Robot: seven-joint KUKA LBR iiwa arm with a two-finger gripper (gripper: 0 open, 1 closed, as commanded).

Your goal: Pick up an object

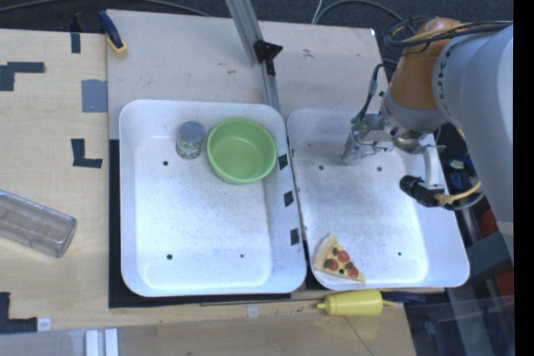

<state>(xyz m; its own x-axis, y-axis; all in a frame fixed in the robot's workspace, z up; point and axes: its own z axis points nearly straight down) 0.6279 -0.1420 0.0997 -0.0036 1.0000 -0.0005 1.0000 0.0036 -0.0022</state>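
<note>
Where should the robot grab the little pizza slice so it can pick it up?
Probably from straight above, fingers closing across its two long slanted sides. The pizza slice lies flat in the near-left corner of the right bin, close against the wall, so a sideways approach looks blocked. The gripper is at the bin's far side.

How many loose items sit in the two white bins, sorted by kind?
Green bowl: 1, in the left bin
Small jar: 1, left bin, beside the bowl
Toy pizza slice: 1, at the near-left corner of the right bin
Total: 3
</note>
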